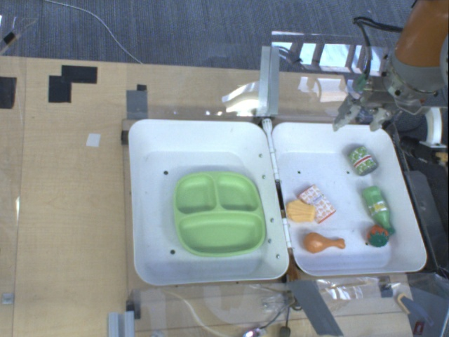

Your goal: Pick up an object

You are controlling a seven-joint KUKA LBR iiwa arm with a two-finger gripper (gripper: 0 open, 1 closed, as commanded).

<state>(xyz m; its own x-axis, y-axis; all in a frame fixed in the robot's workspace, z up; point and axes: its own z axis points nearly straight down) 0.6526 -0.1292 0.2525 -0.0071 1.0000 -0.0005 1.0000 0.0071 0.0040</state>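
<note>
Objects are lying in the right bin (405,188); we are hovering the tool (360,118), seemingly open and empty, upper right, needing a centred descent over the green can (363,159).

You look down from one fixed camera above the bench, tilted so the far edge runs along the top. It sits far enough back to take in both bins (210,135) whole, plus bench and carpet beyond. The gripper (361,116) enters at upper right; the bins lie below its fingers.
</note>
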